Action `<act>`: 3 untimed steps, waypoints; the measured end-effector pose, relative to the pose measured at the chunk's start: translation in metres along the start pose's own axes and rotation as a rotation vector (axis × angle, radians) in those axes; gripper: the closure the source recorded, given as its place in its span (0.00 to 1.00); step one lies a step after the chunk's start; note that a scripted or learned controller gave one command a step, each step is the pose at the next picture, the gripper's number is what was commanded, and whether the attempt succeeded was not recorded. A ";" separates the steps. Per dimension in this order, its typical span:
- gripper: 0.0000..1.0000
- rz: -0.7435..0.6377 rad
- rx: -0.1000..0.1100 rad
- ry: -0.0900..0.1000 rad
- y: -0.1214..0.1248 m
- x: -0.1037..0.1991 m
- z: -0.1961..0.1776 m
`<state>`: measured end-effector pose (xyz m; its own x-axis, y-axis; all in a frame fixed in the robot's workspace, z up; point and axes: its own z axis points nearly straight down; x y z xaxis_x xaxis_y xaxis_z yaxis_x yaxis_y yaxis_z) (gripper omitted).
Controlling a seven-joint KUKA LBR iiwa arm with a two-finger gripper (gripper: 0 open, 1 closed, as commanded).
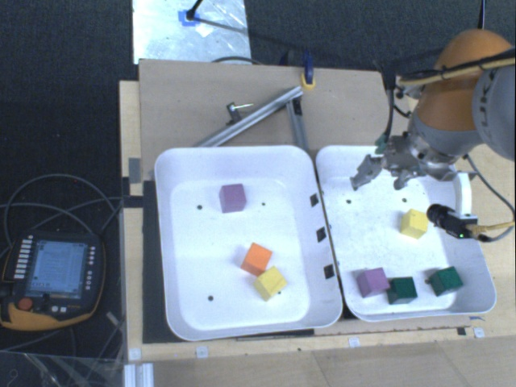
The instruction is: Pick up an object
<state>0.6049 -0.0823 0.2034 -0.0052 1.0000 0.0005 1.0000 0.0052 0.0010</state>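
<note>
My gripper (380,176) hangs over the back of the right bin (347,164), its two fingers spread apart with nothing between them. In that bin a yellow cube (414,223) lies to the right and nearer the front than the gripper. Along the front of the bin sit a purple cube (373,281), a dark green cube (401,289) and another green cube (444,280). The left bin (173,240) holds a purple cube (232,197), an orange cube (256,258) and a yellow cube (271,283) touching the orange one.
A metal bar (250,116) lies slanted on the board behind the bins. A control pendant (50,279) with cables sits off the bench at left. The arm's orange band (468,59) rises at the upper right.
</note>
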 end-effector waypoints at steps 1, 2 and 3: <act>0.00 0.001 -0.001 0.000 0.000 0.000 0.000; 0.00 0.003 0.005 -0.001 -0.001 -0.001 0.063; 0.00 0.003 0.005 0.000 -0.001 -0.001 0.115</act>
<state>0.6037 -0.0835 0.0886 -0.0026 1.0000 0.0002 1.0000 0.0026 -0.0038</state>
